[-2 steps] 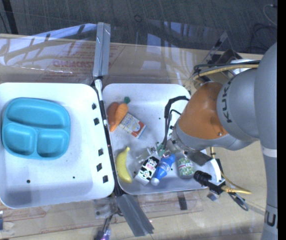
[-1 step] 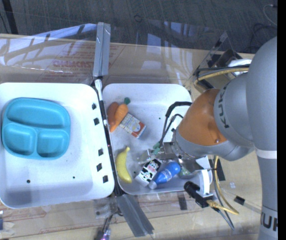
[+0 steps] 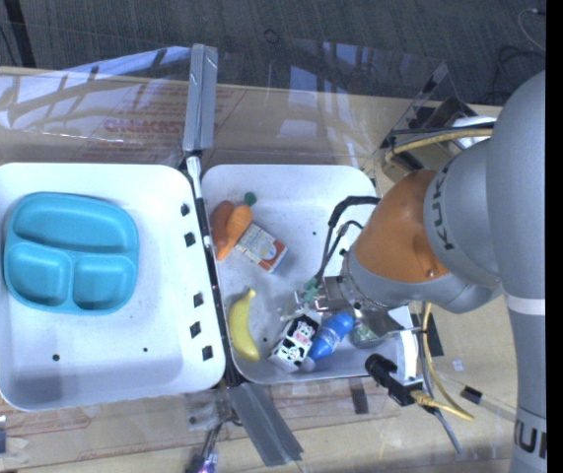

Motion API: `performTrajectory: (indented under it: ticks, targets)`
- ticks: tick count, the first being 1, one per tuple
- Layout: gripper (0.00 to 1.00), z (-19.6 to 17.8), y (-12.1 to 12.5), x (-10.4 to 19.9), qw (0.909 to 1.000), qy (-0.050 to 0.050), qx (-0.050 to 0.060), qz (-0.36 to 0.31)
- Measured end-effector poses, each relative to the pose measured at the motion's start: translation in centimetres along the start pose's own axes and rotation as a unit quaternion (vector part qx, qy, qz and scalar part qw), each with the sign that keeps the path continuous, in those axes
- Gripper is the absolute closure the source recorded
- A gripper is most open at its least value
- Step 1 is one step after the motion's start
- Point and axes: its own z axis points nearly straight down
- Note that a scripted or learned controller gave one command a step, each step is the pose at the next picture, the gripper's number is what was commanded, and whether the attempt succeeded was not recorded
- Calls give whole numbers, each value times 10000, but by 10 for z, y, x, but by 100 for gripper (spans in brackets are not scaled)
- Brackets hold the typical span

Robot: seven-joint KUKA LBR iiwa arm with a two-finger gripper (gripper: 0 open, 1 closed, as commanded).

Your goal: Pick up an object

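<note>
Crowding the right bin's [image 3: 261, 180] near corner, a blue bottle [image 3: 328, 337], cow-print carton [image 3: 297, 341] and banana [image 3: 242, 325] lie packed together; from above, expect your gripper [image 3: 332, 299] to nudge neighbours. Its opening, perhaps masked by the wrist, I cannot tell. Carrot [image 3: 226, 227], snack box [image 3: 259, 247] and blue tray [image 3: 69, 254] sit apart.

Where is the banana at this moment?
The banana lies in the right bin, near its lower left corner, below the carrot and left of the cow-print carton.
</note>
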Motion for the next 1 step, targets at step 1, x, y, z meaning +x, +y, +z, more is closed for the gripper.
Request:
performTrajectory:
  ticks: [1]
  targets:
    - [100,-159,24,-4,9987,-20,-19,-505]
